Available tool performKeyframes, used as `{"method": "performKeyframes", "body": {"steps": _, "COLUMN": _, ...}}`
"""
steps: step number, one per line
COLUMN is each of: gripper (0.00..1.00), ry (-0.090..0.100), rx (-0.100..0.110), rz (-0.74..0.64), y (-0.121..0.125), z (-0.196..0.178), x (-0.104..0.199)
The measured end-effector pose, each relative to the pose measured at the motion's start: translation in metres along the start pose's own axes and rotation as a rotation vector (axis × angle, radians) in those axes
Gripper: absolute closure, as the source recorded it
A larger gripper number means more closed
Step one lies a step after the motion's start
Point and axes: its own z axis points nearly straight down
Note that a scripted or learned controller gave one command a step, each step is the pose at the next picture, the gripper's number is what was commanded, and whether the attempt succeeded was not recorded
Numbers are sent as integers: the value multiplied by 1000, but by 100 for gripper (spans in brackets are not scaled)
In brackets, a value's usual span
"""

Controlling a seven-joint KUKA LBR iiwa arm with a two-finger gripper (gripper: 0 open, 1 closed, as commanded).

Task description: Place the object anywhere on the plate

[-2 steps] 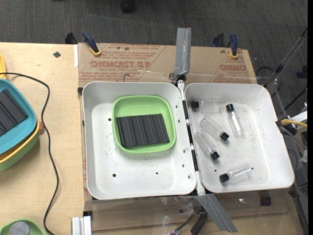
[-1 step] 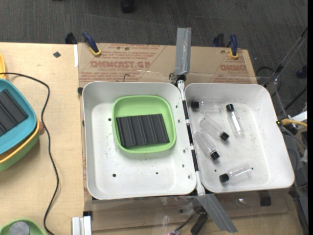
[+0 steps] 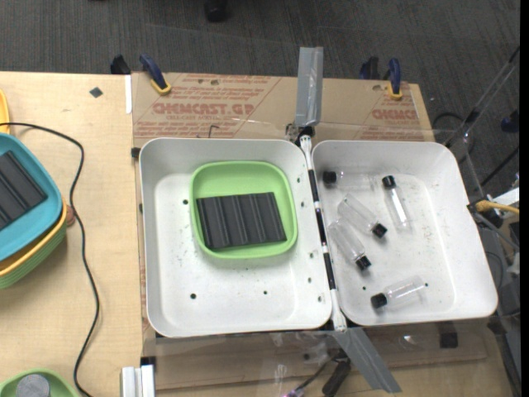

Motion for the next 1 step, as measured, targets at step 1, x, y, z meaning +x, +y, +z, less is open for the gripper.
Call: {"method": "performKeyframes", "body": {"steps": 1, "gripper": 0, "ry": 0, "rx": 0, "rz": 0, "y": 0, "z": -1, "x": 0}}
